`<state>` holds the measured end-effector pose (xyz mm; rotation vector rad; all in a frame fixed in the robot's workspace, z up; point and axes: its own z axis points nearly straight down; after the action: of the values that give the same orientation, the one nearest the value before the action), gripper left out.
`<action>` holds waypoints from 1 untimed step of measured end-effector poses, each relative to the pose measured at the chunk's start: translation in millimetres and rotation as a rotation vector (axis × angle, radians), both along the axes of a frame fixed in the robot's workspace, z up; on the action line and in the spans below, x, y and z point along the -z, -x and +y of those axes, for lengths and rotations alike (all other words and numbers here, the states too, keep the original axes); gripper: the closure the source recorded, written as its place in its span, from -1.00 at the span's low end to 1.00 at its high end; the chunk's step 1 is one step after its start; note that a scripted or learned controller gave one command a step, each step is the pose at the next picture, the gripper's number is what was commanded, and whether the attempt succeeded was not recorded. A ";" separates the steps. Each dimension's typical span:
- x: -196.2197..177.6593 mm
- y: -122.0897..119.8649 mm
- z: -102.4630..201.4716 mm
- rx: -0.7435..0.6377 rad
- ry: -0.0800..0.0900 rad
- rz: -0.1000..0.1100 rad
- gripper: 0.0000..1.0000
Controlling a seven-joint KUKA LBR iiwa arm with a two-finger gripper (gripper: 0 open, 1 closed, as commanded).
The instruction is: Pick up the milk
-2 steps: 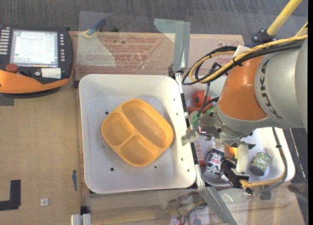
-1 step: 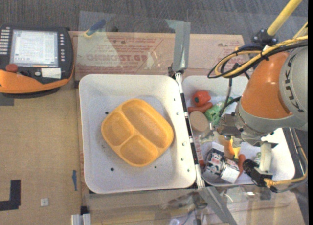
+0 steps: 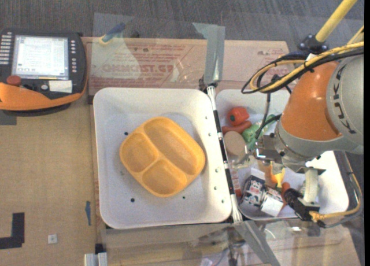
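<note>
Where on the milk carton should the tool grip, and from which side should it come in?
The milk carton lies tipped over near the front of the right bin, its length running left to right. Probably best to grip across its narrow middle, coming straight down from above. The bin's left wall and neighbouring items crowd its sides, so a sideways approach looks blocked.

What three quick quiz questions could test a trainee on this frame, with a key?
1. True or false: the yellow divided plate lies in the right bin.
2. Which bin does the arm hang over?
3. Beside the left bin, on the bench, lies: A) an orange-and-grey pendant B) a mug.

Key: 1 false, it lies in the left bin. 2 the right bin. 3 A.
</note>
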<state>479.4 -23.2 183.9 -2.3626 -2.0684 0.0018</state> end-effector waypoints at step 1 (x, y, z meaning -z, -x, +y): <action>0.0 -0.1 35.5 0.031 0.000 -0.001 -1.00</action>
<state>479.4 12.2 183.9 -2.3952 -2.0318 0.0006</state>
